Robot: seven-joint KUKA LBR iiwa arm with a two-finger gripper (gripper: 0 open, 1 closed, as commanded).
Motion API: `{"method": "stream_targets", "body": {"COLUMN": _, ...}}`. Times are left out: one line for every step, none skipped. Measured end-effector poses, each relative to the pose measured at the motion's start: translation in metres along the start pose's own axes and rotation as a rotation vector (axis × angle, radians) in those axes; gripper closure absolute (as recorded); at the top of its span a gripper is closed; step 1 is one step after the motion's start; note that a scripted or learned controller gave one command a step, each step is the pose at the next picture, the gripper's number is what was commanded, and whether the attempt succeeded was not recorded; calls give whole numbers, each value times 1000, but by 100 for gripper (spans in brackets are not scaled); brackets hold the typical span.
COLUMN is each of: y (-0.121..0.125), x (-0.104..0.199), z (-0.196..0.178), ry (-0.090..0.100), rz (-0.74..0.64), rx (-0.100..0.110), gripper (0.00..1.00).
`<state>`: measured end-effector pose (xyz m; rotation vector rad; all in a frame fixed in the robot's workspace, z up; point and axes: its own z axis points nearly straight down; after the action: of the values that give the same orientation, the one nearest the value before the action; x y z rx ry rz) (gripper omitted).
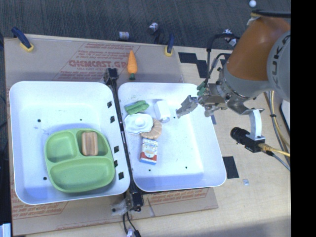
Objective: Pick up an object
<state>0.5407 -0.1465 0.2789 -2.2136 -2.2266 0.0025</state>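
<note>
The left bin [29, 132] holds a green divided tray [79, 161] toward its front edge, with a hot dog [89, 143] in the tray's upper right compartment. Near the right bin's [197, 152] left edge lie a green pod [136, 106], a white fried egg [138, 123], a cookie [156, 129] and a small carton [149, 150]. The gripper [183, 106] hovers over that bin's back part, holding nothing; whether its fingers stand apart I cannot tell.
</note>
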Motion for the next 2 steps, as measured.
{"method": "stream_targets", "body": {"y": -21, "x": -32, "z": 149, "ry": 1, "rz": 0, "rx": 4, "gripper": 0}}
{"method": "stream_targets", "body": {"y": 54, "x": -31, "z": 165, "ry": 0, "rz": 0, "rx": 0, "gripper": 0}}
